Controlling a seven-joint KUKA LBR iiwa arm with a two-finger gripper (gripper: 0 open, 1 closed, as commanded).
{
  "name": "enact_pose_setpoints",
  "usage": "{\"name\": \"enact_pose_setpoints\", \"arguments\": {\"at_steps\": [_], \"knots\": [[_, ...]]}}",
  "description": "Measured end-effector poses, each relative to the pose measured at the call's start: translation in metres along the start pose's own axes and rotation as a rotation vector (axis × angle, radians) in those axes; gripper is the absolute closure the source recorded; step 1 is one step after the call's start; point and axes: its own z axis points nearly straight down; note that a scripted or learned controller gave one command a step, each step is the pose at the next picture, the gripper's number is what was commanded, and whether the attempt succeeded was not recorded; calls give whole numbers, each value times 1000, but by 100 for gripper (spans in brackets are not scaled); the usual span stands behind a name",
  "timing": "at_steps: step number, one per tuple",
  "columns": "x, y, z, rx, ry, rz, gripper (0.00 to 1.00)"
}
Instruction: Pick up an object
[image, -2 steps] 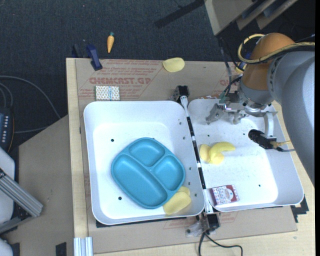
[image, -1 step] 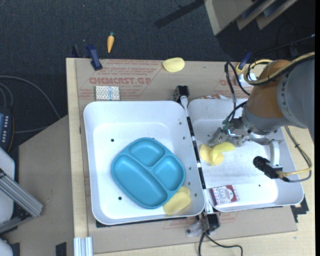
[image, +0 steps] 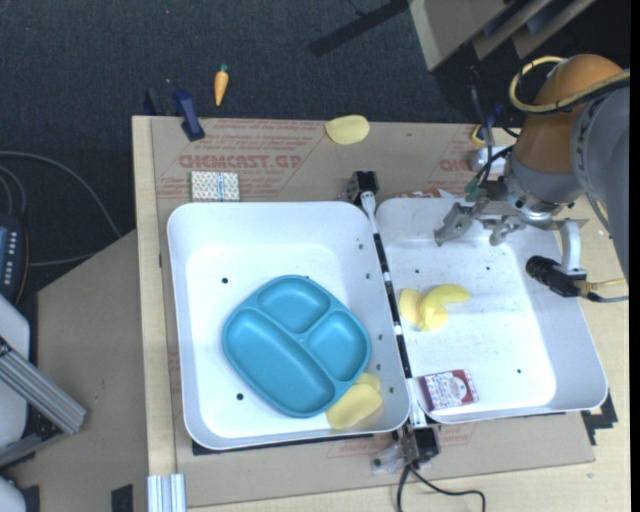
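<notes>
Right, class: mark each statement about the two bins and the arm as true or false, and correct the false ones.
1. The blue divided plate lies in the left bin. True.
2. The gripper holds the yellow banana-like toy. False: it hangs open over the right bin's far end, apart from the toy.
3. A small red-and-white packet lies in the right bin. True.
4. The plate is red. False: it is blue.

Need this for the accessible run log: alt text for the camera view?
The gripper hangs open over the far end of the right bin, holding nothing. That bin holds a yellow toy by its left wall and a small red packet at its near edge. The left bin holds a blue tray and a yellow piece.
</notes>
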Motion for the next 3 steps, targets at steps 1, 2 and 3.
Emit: {"name": "enact_pose_setpoints", "arguments": {"at_steps": [1, 2, 3], "knots": [[4, -42, 43, 7, 3, 2, 0], [-16, 3, 8, 0, 0, 0, 0], [7, -25, 43, 7, 3, 1, 0]]}}
